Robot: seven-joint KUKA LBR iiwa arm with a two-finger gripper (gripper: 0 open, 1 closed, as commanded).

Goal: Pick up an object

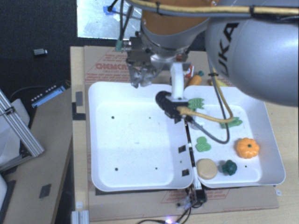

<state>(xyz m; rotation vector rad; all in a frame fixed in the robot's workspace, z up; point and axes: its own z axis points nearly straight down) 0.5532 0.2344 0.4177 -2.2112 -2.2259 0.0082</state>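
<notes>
The left bin [135, 139] lies bare white; the gripper [140, 76] hangs at its far edge, fingers too blurred to tell, perhaps grasping nothing; in the right bin [261, 125] sit a green leaf [203, 144], tan disc [207, 168], dark green piece [229, 167] and orange pumpkin [247, 148].

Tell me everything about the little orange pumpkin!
The pumpkin is a small toy, bright orange, round and ribbed, with a short green stem on top. It looks like smooth plastic. It sits upright in the right bin, near its right side, touching nothing else. A dark green toy lies close by, below and to its left.
</notes>
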